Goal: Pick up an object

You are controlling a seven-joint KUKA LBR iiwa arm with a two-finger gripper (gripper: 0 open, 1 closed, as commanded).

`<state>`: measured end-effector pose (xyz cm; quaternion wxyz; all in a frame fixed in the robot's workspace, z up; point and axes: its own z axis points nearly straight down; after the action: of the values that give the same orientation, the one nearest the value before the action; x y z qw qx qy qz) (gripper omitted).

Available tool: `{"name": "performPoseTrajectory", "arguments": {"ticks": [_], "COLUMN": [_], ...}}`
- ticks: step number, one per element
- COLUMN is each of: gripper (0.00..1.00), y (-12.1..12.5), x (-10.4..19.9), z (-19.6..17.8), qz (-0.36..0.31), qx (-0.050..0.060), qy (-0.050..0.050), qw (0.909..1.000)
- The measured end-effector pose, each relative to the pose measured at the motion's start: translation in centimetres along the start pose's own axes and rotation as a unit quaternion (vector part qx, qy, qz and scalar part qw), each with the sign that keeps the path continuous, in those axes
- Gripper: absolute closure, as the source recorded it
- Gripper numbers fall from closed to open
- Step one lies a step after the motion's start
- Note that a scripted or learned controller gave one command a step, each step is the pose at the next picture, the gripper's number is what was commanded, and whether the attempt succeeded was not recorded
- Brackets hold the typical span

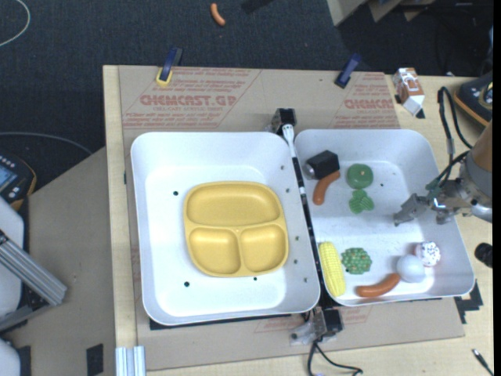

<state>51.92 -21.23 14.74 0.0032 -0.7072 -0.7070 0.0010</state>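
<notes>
The hand (419,208) hangs spread and holding nothing over the right bin (415,143), a white ball (409,268) just below it and green broccoli (361,203) to its left.

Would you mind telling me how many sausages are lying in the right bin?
2: one sausage near the bin's upper left, beside the black block, and another sausage along the near edge, by the white ball.
</notes>
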Motion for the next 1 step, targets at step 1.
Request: {"name": "performPoseTrajectory", "arguments": {"ticks": [1], "gripper": [0.0], "y": [0.4], "x": [-0.15], "z": [4.39], "qz": [0.0], "qx": [0.0], "qy": [0.0], "qw": [1.0]}}
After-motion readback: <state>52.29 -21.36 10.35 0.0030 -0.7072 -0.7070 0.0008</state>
